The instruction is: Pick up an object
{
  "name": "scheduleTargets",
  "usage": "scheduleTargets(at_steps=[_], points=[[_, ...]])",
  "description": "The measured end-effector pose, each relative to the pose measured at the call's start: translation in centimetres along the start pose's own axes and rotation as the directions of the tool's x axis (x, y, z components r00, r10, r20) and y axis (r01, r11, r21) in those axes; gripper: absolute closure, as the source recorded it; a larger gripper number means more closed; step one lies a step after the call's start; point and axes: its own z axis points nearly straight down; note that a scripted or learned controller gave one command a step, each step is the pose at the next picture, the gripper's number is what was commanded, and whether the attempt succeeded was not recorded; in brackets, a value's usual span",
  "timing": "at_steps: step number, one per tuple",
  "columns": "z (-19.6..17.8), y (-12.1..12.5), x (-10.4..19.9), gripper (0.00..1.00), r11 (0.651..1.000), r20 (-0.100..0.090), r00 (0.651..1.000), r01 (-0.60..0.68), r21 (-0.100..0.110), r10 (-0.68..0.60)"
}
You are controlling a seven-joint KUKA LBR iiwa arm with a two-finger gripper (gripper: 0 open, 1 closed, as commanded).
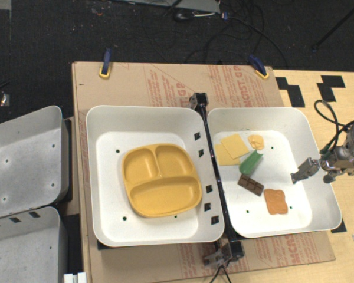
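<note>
The right bin (295, 125) holds several small items. A pale yellow flat slice (232, 148) lies near its back left, with a small orange-yellow piece (256, 141) just right of it. A green block (251, 161) sits below them, tilted. A dark brown bar (251, 185) lies in front of it, and an orange toast-like square (275, 201) sits to the bar's front right. My gripper (316, 174) hangs over the bin's right side, open, with nothing between its fingers. It is well right of all the items.
A yellow divided plate (162, 180) fills the middle of the left bin (100, 158). A black divider (211, 158) runs between the bins. Spare white bins (23, 158) lie off the bench at far left. Cables (333, 122) trail near the arm.
</note>
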Motion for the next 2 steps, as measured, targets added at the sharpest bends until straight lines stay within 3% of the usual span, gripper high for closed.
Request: scheduleTargets(at_steps=[1,2], points=[[-0.7,0.3,0.1,0.00,1.000,0.004,1.000,0.004,-0.012,-0.004],[5.6,0.0,0.7,0.00,1.000,0.001,1.000,0.002,-0.007,-0.002]])
